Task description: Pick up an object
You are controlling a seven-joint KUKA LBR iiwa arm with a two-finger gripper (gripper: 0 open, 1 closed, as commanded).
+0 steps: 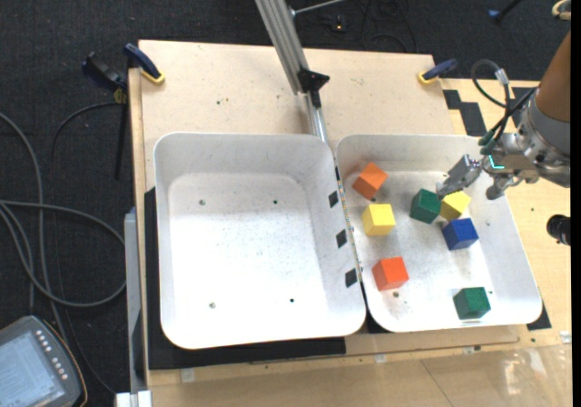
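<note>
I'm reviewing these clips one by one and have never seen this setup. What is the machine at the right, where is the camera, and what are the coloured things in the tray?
The picture comes from one camera fixed above the bench, looking down at a slant. The grey machine entering from the right is a robot arm; at its end is a two-finger gripper, its tool for picking things up. On the bench sit two shallow white bins: the left bin and the right bin. The right bin holds seven small blocks: two orange, two yellow, two green and one blue. The gripper hangs over the right bin's upper right part, near the yellow block that sits between a green block and the blue block. No block is visibly between its fingers.
</note>
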